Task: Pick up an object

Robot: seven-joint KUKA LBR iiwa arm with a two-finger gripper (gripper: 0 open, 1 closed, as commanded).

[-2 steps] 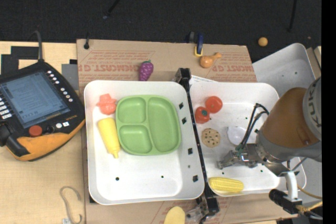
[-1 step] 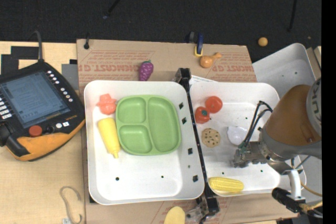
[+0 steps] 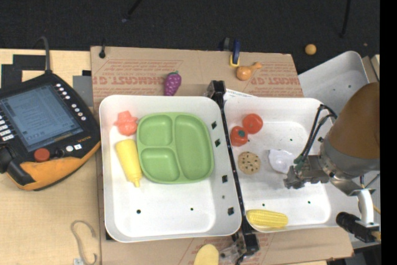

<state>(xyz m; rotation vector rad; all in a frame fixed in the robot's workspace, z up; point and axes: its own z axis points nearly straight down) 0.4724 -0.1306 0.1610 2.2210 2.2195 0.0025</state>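
Gripper: gripper [image 3: 296,179] sits low in the right bin [image 3: 273,198], dark and blocky at the arm's end; whether it is open or closed, cannot tell (seen from above, too dark); nothing visibly held.
Nearest thing: white cup [image 3: 280,161], just up and left of the gripper, close beside it; pale, smooth, prob. plastic, lying tipped; hard to read against the white floor.
Key relation: any pick here lies to the gripper's left; the cup is a short move up-left, the cookie [image 3: 249,162] further left on about the same line; my guess is the cup or cookie is the likely target, being nearest.
Cookie: round, flat, tan w/ dark specks; low profile, so prob. awkward to pinch.
Tomatoes: two red round pieces [image 3: 247,128], touching or nearly so, up-left of the cookie near the bin's left wall; glossy, look like toy plastic.
Corn: yellow corn cob [image 3: 267,218] at the bin's front edge, down-left of the gripper; long axis runs left-right; ribbed surface.
Left bin: left bin [image 3: 161,220] holds a green divided plate [image 3: 173,148], a yellow bottle [image 3: 129,161] just beside the plate's left side w/ long axis roughly front-back, and a pink toy [image 3: 125,123] above it; all well apart from the gripper.
Task state: nothing lifted yet, as far as I can judge.
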